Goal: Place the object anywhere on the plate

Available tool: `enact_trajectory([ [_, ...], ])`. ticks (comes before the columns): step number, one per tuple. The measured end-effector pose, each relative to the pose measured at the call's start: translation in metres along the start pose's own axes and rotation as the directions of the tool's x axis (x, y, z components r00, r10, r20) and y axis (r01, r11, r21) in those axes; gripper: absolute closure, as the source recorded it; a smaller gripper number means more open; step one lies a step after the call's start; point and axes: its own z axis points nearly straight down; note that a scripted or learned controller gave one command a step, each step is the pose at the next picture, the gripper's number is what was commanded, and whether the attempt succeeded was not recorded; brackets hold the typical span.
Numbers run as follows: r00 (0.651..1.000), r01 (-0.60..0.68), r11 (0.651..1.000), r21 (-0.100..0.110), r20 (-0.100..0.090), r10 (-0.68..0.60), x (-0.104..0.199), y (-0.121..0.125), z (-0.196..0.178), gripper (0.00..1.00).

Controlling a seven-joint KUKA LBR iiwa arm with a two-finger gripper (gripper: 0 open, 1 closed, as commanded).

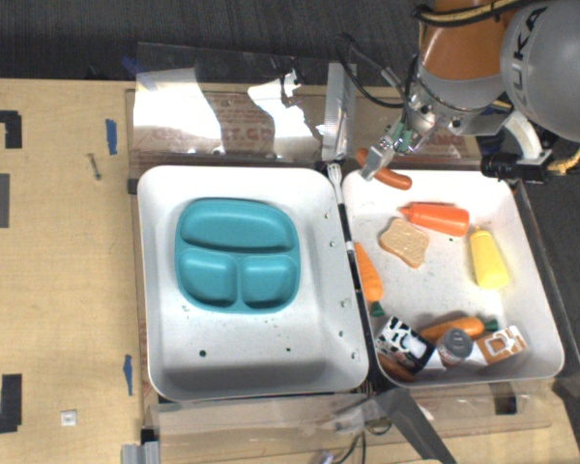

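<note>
Overhead, gripper [375, 167] at the right bin's [536, 288] back corner.
Whether its fingers are apart cannot be told; a sausage [391, 176] lies just beside them.

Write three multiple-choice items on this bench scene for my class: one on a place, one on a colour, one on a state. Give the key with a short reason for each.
1. Where does the plate lie?
A. in the left bin
B. in the right bin
C. on the wooden bench

2. What colour is the plate?
A. red
B. teal
C. yellow

3. What lies on the plate?
A. the slice of bread
B. the sausage
C. nothing yet

Key:
1 A: it rests in the left bin.
2 B: its three compartments are teal.
3 C: the bread and the sausage both lie in the right bin, the sausage beside the gripper.
</note>
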Motion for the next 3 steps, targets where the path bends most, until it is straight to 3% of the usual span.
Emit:
enact_trajectory([
  [1, 0.999, 0.047, 0.999, 0.004, -0.007, -0.047, 0.061, -0.017, 0.060, 1.00],
  [2, 0.983, 0.181, 0.984, 0.001, -0.007, -0.181, 0.149, -0.007, 0.053, 1.00],
  [3, 0.984, 0.178, 0.984, 0.002, -0.006, -0.178, 0.147, -0.008, 0.053, 0.00],
])
